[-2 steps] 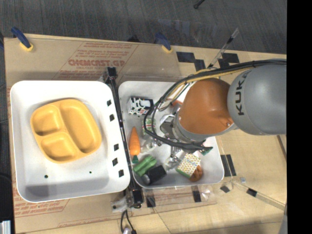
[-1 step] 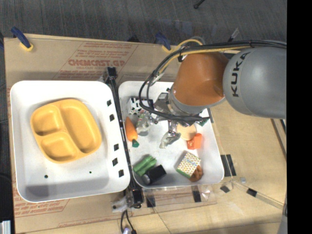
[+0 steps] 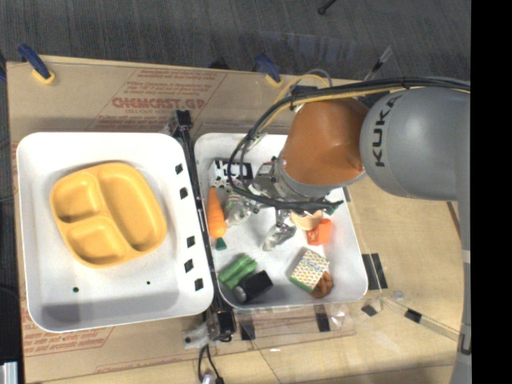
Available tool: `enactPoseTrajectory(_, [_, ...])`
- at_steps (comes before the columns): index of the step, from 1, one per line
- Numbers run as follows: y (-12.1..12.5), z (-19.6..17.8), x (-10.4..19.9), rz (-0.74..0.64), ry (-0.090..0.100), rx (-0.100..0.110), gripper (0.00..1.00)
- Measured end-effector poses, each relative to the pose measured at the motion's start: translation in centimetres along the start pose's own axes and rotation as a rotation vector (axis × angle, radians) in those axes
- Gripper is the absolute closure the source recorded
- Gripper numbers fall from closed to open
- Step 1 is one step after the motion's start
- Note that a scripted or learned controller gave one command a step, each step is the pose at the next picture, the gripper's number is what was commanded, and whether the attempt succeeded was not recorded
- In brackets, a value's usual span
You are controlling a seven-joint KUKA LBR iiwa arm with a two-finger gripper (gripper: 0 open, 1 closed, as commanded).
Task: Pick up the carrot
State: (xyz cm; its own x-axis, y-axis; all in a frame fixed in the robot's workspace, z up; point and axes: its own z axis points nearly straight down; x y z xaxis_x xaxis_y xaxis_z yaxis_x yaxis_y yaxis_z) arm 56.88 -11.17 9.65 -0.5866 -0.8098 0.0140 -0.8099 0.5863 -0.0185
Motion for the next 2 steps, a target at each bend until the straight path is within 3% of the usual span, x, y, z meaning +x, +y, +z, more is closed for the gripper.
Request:
enactPoseTrajectory(1, [5.9,-10.2,-3.8,0.022,-0.021,-0.01,0.0])
enactPoseTrajectory(2, [1.8,0.5,-0.4,0.298,-0.012,-0.021,0.0])
